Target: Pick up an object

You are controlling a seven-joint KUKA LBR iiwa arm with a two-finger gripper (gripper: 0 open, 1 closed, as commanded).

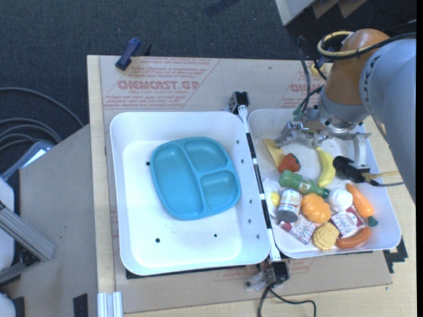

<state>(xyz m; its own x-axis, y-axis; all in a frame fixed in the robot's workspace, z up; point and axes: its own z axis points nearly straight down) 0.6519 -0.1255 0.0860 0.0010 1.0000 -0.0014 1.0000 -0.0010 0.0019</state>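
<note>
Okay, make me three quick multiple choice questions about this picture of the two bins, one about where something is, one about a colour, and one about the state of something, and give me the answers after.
1. Where does the blue divided plastic plate lie?
A. in the left white bin
B. in the right white bin
C. on the bench outside the bins

2. What colour is the band above the arm's wrist?
A. green
B. orange
C. purple

3. How does the yellow toy banana lie?
A. alone in its bin
B. among other toy foods
C. on the plate

Answers: 1 A, the plate fills the middle of the left bin. 2 B, the band shows orange above the gripper. 3 B, toy foods crowd around it in the right bin.
</note>
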